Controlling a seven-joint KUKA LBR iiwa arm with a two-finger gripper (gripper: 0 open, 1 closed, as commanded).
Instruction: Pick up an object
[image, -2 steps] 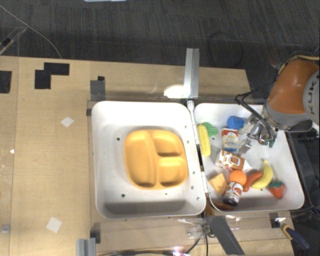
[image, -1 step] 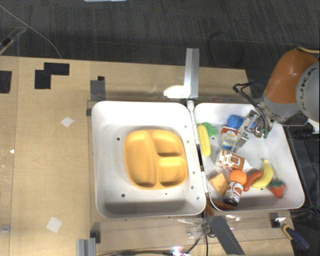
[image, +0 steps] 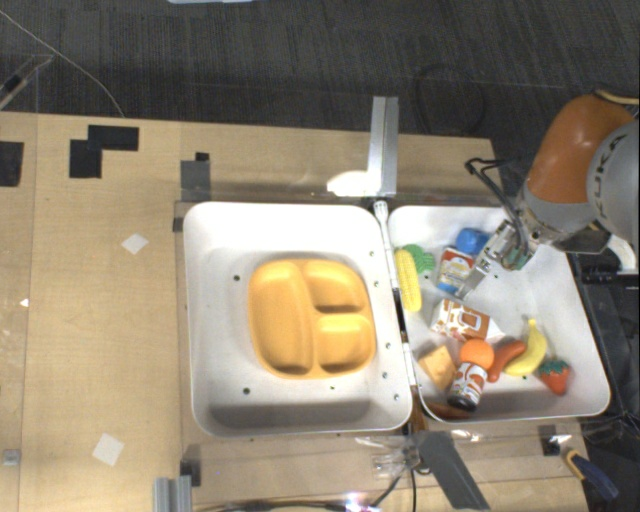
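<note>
Hovering hand (image: 480, 272), fingertips indistinct, arm (image: 580, 170) cropped

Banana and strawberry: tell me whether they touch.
Cannot tell. In the camera view the banana ends right beside the strawberry, with no plain gap or contact.

Seen from above at a slant: two white bins side by side on a wooden counter (image: 90, 330). In the left bin (image: 215, 300), a yellow divided tray (image: 310, 315), lying flat. In the right bin (image: 580, 320), a jumble: corn cob (image: 408, 280) along the left wall, blue-topped carton (image: 467, 243), small red-and-white box (image: 461, 320), orange ball (image: 477, 354), bottle (image: 466, 387), banana (image: 531, 350), strawberry (image: 555, 375). Reached in from the right, a grey arm with orange band (image: 570, 150), its jaws (image: 480, 272) hanging low just beside the carton, nothing visibly between them.
</note>
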